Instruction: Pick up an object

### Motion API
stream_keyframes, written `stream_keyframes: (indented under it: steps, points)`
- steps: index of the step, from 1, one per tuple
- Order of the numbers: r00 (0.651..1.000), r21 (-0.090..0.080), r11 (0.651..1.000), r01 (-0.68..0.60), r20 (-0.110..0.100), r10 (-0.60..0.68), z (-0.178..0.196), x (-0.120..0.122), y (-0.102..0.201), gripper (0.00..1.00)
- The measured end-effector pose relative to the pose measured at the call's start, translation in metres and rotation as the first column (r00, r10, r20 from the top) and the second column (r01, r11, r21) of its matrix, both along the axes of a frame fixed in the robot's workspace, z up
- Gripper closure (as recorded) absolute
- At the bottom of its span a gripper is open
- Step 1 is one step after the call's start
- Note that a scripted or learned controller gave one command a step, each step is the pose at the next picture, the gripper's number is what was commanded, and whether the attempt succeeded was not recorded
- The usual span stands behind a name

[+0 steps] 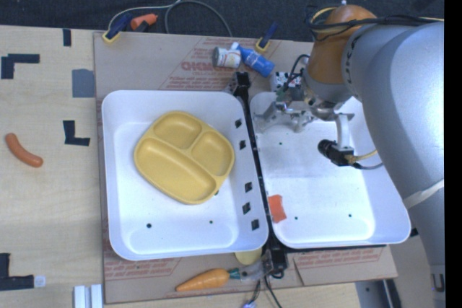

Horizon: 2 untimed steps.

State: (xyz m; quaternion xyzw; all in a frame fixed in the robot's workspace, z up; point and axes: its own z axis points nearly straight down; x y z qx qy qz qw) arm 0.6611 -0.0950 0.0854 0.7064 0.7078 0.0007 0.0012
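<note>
A small orange block (276,208) lies in the right white bin (339,227), close to its left wall and towards the front. A yellow divided plate (185,155) rests flat in the left white bin (173,234). My gripper (287,114) hangs low over the back left corner of the right bin, well behind the orange block and apart from it. I see nothing held in the gripper. The grey arm with its orange band (336,47) covers the bin's back right part.
A blue and white object (242,58) lies on the cardboard behind the bins. A toy carrot (204,279) sits in front of them. An orange sausage (24,150) lies on the bench far left. A black divider (249,155) runs between the bins.
</note>
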Motion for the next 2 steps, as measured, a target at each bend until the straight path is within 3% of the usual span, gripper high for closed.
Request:
stream_keyframes:
  steps: [1, 2]
  points:
    - [1.000, 0.003, 1.000, -0.006, 0.003, 0.006, 0.106, -0.025, 0.072, 0.00]
    - [1.000, -0.004, 1.000, 0.011, -0.003, -0.011, 0.073, -0.028, -0.084, 0.00]
